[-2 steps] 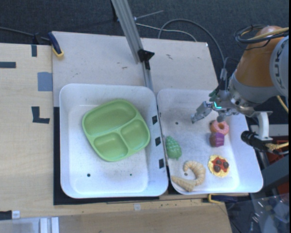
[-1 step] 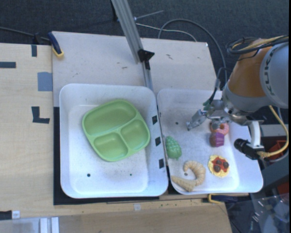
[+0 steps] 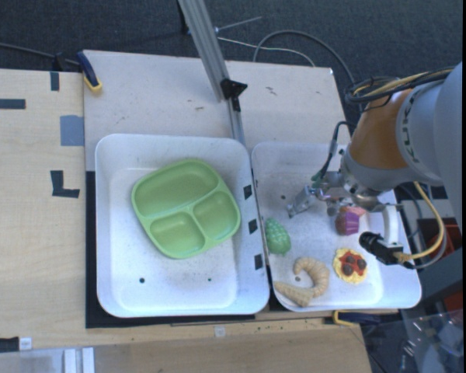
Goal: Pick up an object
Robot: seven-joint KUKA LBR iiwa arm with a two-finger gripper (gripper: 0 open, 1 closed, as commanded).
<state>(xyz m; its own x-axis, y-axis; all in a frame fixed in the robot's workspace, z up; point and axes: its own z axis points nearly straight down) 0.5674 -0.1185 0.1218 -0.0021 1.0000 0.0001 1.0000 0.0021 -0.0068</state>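
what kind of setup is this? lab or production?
Most likely a lab grasping testbed, not production: two white bins on a taped-up bench, toy items such as a green divided plate and a croissant, and loose cables beside the arm's gripper.

Showing a bulky grey arm (image 3: 439,130) wearing an orange band (image 3: 380,142), trailing yellow and black cables (image 3: 427,243), ending in a small metallic hand (image 3: 307,200).

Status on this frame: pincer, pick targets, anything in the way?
Pincer low in the right bin, nothing seen held. Green toy, croissant, pizza toy, purple toy loose nearby. Green divided plate in the left bin, clear of the work.
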